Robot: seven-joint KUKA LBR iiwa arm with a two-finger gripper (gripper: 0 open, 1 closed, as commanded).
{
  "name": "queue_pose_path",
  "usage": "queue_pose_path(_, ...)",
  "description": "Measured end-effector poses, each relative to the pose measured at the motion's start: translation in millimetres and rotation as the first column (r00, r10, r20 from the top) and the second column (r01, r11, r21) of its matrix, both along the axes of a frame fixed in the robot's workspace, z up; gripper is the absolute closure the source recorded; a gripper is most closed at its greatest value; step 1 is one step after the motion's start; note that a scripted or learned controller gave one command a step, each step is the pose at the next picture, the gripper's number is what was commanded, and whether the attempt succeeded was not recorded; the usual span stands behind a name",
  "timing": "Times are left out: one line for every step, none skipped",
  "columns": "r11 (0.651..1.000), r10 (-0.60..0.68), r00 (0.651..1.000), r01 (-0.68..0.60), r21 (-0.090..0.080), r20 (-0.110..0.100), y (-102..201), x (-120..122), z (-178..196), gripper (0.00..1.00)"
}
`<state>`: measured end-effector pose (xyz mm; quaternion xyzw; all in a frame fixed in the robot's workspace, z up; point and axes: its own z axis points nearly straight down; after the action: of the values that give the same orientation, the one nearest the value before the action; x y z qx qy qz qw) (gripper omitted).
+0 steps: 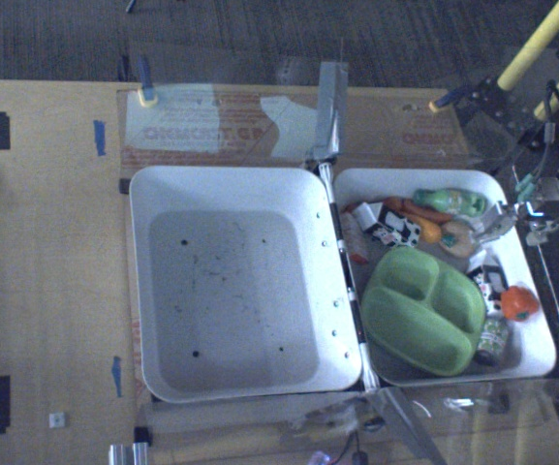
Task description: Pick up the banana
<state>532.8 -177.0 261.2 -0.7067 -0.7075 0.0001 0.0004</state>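
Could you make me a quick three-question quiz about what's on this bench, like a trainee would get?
1. True or false: the green divided tray lies in the left bin.
2. Which bin holds the orange fruit-shaped toy? A. left B. right
3. Fill in: the green bottle lies near the ____ edge of the right bin.

Key: 1. false, it lies in the right bin; 2. B; 3. far (top of view). No banana can be made out among the objects.
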Motion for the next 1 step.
queue_pose_path(0.997, 0.078, 0.997, -0.078, 0.000, 0.000, 7.8, 24.6, -104.6, 0.00)
